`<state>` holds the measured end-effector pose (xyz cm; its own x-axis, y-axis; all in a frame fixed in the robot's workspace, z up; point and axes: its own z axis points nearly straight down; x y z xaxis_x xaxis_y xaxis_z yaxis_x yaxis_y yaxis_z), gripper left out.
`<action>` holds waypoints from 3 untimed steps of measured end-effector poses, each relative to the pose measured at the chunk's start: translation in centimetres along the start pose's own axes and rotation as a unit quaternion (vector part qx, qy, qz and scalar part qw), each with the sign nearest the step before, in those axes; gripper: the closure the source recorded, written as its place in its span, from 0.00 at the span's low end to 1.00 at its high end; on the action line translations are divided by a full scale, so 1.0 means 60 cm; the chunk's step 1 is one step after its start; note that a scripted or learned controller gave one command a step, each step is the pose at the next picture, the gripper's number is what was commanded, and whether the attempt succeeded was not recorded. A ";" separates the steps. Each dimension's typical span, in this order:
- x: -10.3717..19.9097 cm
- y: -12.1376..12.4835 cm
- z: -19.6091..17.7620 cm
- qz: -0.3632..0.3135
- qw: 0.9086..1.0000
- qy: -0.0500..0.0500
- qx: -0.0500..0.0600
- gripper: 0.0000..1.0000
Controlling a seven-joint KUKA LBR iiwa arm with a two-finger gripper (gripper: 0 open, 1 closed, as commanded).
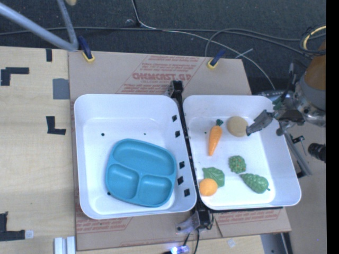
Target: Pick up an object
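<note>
Two-finger gripper [258,125] beside round beige potato-like object [237,126] in right white bin [275,194]; finger state undeterminable. Advised: centre over object, descend vertically, avoid orange carrot [214,138].

2 bins [85,142], 1 tray [140,172], 6 toy foods [214,137]

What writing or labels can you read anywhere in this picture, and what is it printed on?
"CHEMCAST GP": red print on the brown paper-covered board under the two white bins, read with some doubt, since the letters are blurred.
Smaller red print around it and along the board's lower edge: too small and blurred to read.
No readable text on the bins, the blue tray, the toy foods or the arm.
</note>
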<state>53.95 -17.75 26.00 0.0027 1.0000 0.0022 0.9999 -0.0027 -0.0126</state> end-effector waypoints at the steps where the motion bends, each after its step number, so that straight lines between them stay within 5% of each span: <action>1: 0.001 0.004 -0.010 -0.002 1.000 -0.001 -0.006 0.00; 3: -0.015 -0.008 0.143 -0.001 1.000 -0.001 -0.004 0.00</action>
<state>53.35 -18.64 17.41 -0.0003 1.0000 0.0002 1.0000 0.0003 -0.0054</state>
